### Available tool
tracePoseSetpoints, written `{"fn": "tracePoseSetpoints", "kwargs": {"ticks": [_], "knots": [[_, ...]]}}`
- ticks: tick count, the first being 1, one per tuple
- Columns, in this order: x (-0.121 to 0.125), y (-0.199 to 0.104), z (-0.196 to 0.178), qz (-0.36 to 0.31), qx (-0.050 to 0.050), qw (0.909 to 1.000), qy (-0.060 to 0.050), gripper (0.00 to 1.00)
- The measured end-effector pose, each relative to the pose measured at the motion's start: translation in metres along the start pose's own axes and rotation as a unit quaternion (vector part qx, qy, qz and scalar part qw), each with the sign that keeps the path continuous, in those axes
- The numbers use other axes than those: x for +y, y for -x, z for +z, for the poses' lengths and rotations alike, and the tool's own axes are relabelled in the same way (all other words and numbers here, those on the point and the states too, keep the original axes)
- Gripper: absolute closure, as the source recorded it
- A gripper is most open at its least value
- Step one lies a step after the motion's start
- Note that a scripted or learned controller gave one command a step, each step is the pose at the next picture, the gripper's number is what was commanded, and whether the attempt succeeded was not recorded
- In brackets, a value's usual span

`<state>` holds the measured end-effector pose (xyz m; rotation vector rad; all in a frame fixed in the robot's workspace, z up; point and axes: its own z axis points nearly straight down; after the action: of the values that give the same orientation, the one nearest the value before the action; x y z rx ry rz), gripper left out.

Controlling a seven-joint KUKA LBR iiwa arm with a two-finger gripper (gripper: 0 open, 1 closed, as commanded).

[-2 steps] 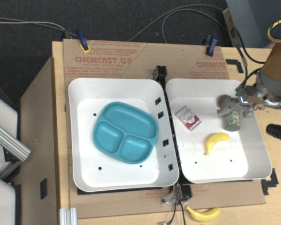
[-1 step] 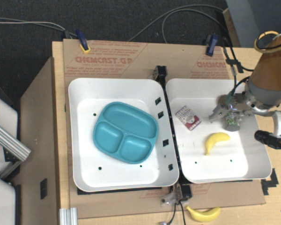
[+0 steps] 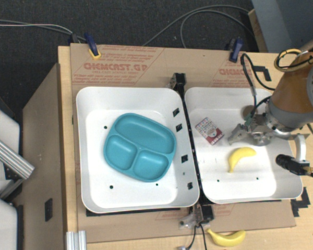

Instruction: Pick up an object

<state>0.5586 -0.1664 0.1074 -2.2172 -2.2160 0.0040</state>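
Observation:
A yellow banana (image 3: 239, 157) lies in the right bin (image 3: 261, 189), near its middle. A small red and white packet (image 3: 209, 130) rests to its upper left, close to the bin's left wall. My gripper (image 3: 241, 133) hangs low over the right bin, just above the banana and to the right of the packet. Nothing shows in its grasp. The grey arm with its orange band (image 3: 293, 95) comes in from the right edge.
The left bin (image 3: 88, 139) bears a blue divided plate (image 3: 140, 146). A second banana (image 3: 228, 237) lies on the cardboard in front of the bins. Black clamps sit along the divider between the bins. Cables trail over the back of the bench.

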Motion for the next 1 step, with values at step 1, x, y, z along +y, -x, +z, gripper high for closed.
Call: {"fn": "tracePoseSetpoints", "kwargs": {"ticks": [1], "knots": [[0.0021,-0.0002,-0.0142,0.000,-0.001,1.0000,0.004,1.00]]}}
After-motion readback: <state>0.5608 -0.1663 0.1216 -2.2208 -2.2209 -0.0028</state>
